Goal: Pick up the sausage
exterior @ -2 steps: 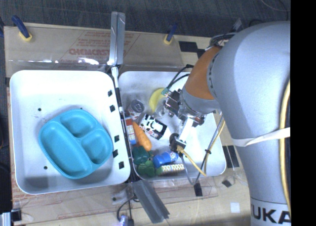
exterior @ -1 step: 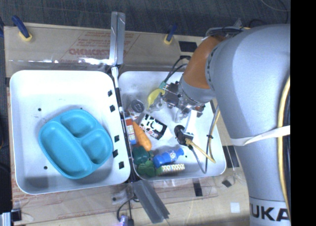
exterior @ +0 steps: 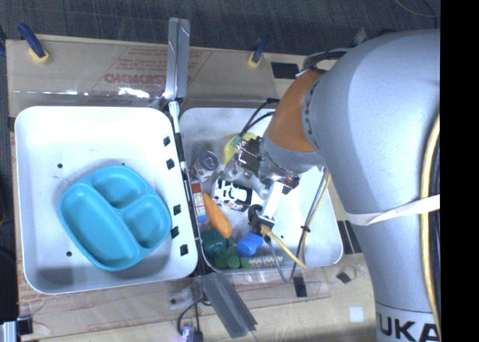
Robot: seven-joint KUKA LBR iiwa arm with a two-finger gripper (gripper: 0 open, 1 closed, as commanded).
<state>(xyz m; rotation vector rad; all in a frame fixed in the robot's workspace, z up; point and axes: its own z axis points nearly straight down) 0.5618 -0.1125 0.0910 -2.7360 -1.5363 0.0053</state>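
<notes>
My gripper (exterior: 238, 192) hangs low over the middle of the right bin (exterior: 322, 247), below the orange band of the wrist. A thin reddish-brown piece that looks like the sausage (exterior: 197, 203) lies along the bin's left wall, left of the gripper and apart from it. Just below and left of the gripper, an orange carrot-shaped piece (exterior: 218, 218) lies at a slant. The arm hides the part of the bin beneath it.
In the right bin there are a metal can (exterior: 207, 161), a yellow item (exterior: 236, 143), green pieces (exterior: 218, 248) and a blue block (exterior: 249, 245). The left bin (exterior: 45, 138) holds a blue divided plate (exterior: 114, 215). A divider (exterior: 179, 176) separates the bins.
</notes>
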